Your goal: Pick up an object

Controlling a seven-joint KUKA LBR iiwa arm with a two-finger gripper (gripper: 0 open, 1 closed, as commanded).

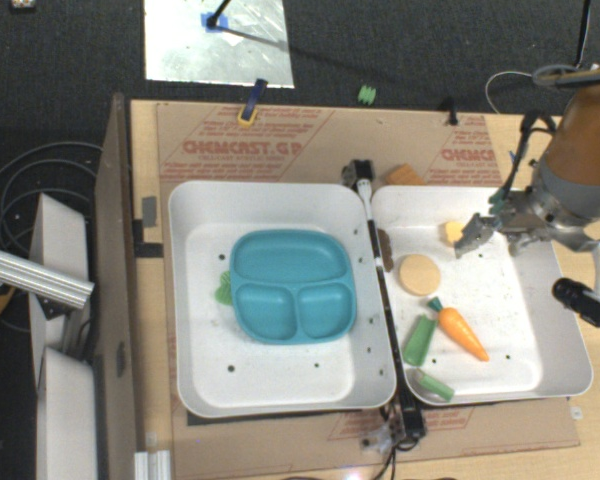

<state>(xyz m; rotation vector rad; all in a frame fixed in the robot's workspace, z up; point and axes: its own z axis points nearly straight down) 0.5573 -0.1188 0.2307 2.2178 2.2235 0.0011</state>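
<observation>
- Camera view, right bin [540,368]: a small yellow piece [452,232] lies near its upper edge, right of frame centre.
- Just beside that piece, to its right, the gripper [477,234] hangs low; whether it touches the piece, or how its grasping part is set, I cannot tell.
- Below sit a round tan disc [419,274], an orange carrot [462,332] and a green cylinder [418,340].
- Left bin [195,268], mid-frame, carries a blue divided tray [292,284].
- Both bins rest on the desk [310,138].
</observation>
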